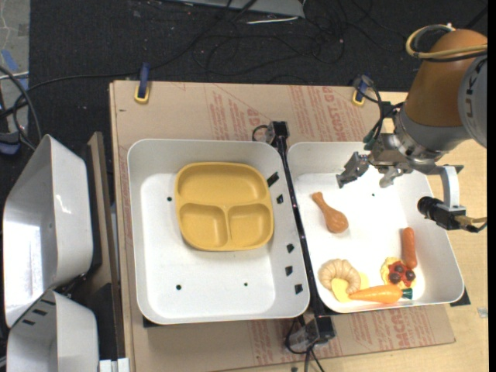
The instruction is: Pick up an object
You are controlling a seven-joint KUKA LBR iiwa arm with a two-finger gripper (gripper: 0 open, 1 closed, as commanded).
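Observation:
The right bin (434, 231) holds several toy foods: a tan chicken drumstick (331, 213) near its middle left, a red sausage (408, 246) at the right, a croissant (339, 273) at the front, an orange carrot (376, 292) along the front wall, and a yellow piece with red berries (400, 273). My gripper (370, 173) hangs over the back of this bin, above and to the right of the drumstick. Its two dark fingers stand apart, open, with nothing between them.
The left bin (151, 231) bears a yellow divided plate (225, 206). Both bins rest on a cardboard sheet (217, 107) held by yellow clamps (142, 91). A black divider (288, 208) runs between the bins. Spare white bins (46, 215) stand at the far left.

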